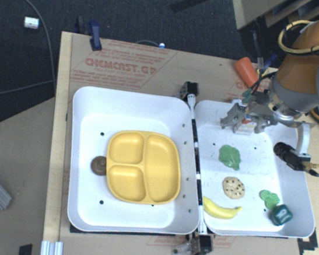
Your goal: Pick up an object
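Left bin [126, 113]: the centre is taken by a yellow divided plate [142, 166], with a small brown round piece [99, 165] against its left edge. Open floor runs along the far wall, down the left side and in a narrow strip at the near wall. Right bin [260, 164]: the gripper [244, 119] occupies the far end. A green leafy piece [230, 156] sits mid-floor, a cookie [233, 188] lies near it, and a banana [221, 209] lies along the near wall. A small green piece [268, 197] and a dark teal block [281, 215] touch in the near right corner. Clear lanes: beside the dividing rims, right of the leafy piece, and between the cookie and the small green piece.
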`<state>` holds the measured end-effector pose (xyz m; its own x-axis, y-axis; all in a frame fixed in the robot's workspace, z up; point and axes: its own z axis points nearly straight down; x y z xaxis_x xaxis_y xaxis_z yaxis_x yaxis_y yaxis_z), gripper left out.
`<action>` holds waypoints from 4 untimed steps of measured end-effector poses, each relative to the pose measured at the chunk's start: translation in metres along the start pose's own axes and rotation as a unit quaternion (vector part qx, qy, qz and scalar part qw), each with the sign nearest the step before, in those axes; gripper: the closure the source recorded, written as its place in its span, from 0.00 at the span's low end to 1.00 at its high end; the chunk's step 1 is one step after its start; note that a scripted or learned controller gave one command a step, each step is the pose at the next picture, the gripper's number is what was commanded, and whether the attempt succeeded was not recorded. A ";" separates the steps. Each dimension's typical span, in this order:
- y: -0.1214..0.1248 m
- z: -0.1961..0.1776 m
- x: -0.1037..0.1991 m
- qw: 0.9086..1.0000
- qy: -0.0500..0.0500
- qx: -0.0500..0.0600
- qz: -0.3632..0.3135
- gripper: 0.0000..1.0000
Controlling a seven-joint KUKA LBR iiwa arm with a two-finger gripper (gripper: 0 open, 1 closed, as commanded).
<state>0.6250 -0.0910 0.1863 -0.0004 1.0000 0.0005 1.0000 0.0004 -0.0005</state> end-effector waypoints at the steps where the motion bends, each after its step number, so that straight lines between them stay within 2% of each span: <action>1: -0.009 0.102 -0.005 1.000 0.000 -0.001 0.000 0.00; 2: -0.027 0.102 -0.019 1.000 0.000 0.001 0.001 0.00; 3: -0.027 0.092 -0.019 1.000 0.000 0.000 0.001 1.00; 4: -0.063 0.001 0.046 1.000 0.000 -0.001 -0.001 1.00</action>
<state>0.5616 -0.0455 0.1856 -0.0016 1.0000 0.0012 1.0000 0.0016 0.0024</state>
